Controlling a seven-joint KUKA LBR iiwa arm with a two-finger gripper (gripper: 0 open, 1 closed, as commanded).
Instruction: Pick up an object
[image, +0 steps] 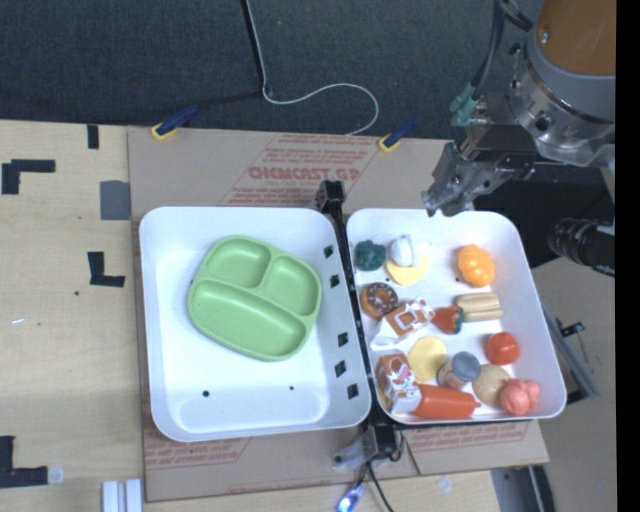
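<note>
- My claw (452, 195) hangs over the far rim of the right bin (535, 300); can't tell if it's open or shut, holds nothing I can see.
- Toy food is packed tight, e.g. orange fruit (476, 265) near the wood block (479, 306) — may nudge a neighbour or grab two.
- Round pcs could roll out of the pinch.

grey arm (560, 95), orange band, dark pincer (452, 195).

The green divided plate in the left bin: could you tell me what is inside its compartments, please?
The green divided plate shows three bare compartments, nothing in them. It lies tilted in the left bin; whatever is under it is covered. The toy foods lie in the right bin.
</note>
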